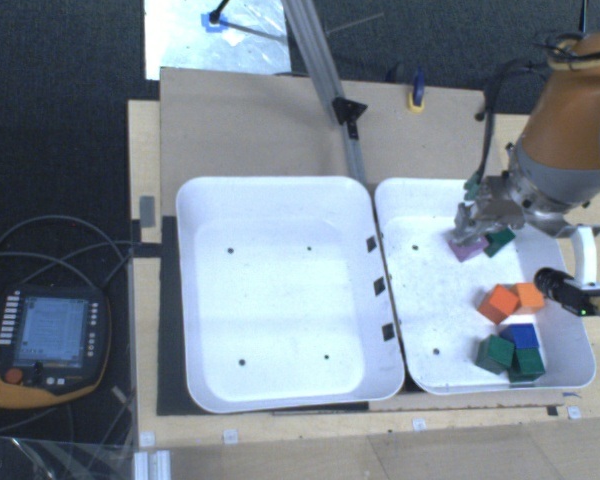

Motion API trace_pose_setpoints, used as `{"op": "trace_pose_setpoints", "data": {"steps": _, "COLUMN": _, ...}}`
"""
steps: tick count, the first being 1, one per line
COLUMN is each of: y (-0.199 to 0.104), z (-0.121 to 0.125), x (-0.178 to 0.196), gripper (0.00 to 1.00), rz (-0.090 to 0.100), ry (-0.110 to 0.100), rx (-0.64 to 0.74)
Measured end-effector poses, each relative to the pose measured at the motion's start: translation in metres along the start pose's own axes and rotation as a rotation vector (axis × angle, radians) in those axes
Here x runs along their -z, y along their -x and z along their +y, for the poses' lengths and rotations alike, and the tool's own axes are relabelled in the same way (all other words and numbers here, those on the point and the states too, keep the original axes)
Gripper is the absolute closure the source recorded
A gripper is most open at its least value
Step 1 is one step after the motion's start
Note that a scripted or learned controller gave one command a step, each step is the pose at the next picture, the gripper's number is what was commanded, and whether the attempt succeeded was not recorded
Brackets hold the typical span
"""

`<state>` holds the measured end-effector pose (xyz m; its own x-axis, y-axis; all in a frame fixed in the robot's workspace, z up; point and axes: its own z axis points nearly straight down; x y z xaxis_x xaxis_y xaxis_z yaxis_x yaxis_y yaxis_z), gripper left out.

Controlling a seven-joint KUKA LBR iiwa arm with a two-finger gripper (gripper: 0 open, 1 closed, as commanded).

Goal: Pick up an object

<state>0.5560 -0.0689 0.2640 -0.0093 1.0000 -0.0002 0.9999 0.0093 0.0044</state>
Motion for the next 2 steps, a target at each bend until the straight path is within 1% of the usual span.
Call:
{"op": "trace_pose_setpoints", "data": {"steps": 1, "y": -0.05, "z": 0.033, "x": -0.003, "gripper": 1.0, "rz": 0.002, "ry": 0.0, "rx": 0.001}}
{"op": "trace_pose_setpoints", "data": {"steps": 2, "y": -0.098, "z": 0.048, "x": -0.004, "gripper": 1.0, "rz": 0.002, "ry": 0.0, "rx": 0.0}}
